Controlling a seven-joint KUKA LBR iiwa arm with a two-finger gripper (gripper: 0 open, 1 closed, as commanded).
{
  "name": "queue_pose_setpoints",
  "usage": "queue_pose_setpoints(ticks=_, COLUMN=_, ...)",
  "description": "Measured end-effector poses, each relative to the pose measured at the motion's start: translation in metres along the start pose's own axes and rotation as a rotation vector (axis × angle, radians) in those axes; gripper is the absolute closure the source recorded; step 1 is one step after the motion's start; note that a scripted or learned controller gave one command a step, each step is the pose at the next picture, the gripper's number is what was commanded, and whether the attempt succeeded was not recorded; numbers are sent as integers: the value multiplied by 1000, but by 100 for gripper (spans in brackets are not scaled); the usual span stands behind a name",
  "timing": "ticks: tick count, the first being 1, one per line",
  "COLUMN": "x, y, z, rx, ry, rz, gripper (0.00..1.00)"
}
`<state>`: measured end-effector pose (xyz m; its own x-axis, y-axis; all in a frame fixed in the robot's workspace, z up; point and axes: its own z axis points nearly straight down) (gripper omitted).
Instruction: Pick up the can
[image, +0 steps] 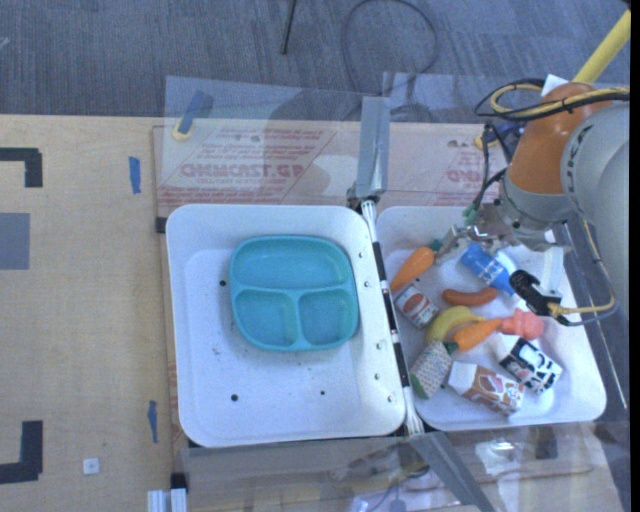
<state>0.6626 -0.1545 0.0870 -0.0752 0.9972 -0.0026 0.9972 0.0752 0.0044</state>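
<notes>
Small can (413, 303) lies on its side in right bin (590, 385), left & below the fingers (478, 236); finger state unclear. Likely light, rigid, slick; grip across its round body.

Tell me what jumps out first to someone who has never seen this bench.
The turquoise divided plate lies alone in the middle of the left bin, bright against the white. The right bin is a heap of small toys: a carrot, a banana, a sausage and a blue can. The grey arm with its orange band leans in from the upper right, just above that can.
</notes>
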Motion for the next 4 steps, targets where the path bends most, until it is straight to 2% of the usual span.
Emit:
queue_pose_setpoints(ticks=1, x=-57, y=1, z=-1, rx=17, ry=23, rz=52, gripper=0)
queue_pose_setpoints(ticks=2, x=-54, y=-55, z=-2, rx=0, ry=12, rz=106, gripper=0)
queue_pose_setpoints(ticks=3, x=-54, y=-55, z=-2, rx=-1, ry=12, rz=106, gripper=0)
queue_pose_setpoints(ticks=4, x=17, y=-83, z=-2, rx=-4, ry=2, rz=53, gripper=0)
